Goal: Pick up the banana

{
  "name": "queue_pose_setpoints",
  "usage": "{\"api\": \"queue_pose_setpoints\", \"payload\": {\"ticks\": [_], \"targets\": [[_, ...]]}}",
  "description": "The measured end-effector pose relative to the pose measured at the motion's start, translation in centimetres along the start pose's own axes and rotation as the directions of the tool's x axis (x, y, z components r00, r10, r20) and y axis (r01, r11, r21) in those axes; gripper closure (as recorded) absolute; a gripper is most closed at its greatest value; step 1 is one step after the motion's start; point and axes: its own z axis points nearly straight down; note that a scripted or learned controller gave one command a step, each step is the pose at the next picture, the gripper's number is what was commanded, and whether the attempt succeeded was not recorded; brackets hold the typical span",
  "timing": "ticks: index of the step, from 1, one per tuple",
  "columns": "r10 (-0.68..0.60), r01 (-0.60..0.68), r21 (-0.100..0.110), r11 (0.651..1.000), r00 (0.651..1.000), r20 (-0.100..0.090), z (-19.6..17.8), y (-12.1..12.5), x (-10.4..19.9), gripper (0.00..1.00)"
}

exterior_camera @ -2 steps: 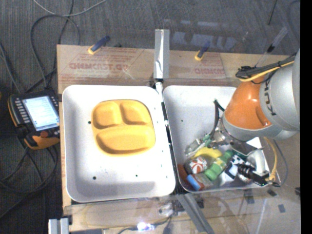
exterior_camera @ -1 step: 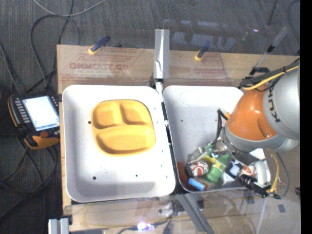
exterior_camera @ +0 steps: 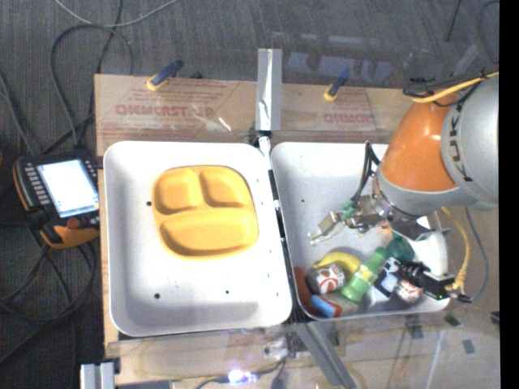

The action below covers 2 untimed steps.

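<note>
The arm (exterior_camera: 442, 148) reaches in from the right over the right bin (exterior_camera: 312, 177); its hand (exterior_camera: 326, 227) hangs above the bin's bare middle, fingers spread and holding nothing, one metal fingertip (exterior_camera: 318, 232) pointing left toward the bin's inner wall; the banana (exterior_camera: 336, 260) lies just below the hand near the bin's front, yellow and curved, apart from the fingers; a red and white ball (exterior_camera: 330, 279) sits touching the banana's front side; a green bottle (exterior_camera: 363, 275) lies tilted just to the right of both; a small blue piece (exterior_camera: 326, 306) rests by the front wall; the left bin (exterior_camera: 130, 298) carries a yellow divided tray (exterior_camera: 207, 209); both bins stand side by side on the tabletop (exterior_camera: 122, 104).
</note>
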Motion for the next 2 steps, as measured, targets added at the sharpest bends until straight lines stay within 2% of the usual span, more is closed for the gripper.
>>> {"api": "queue_pose_setpoints", "payload": {"ticks": [1, 2], "targets": [[0.055, -0.055, 0.002, 0.998, 0.998, -0.002, 8.31, -1.75, -1.84, 0.00], [0.054, -0.054, 0.006, 0.999, 0.999, -0.006, 7.54, -1.75, -1.65, 1.00]]}}
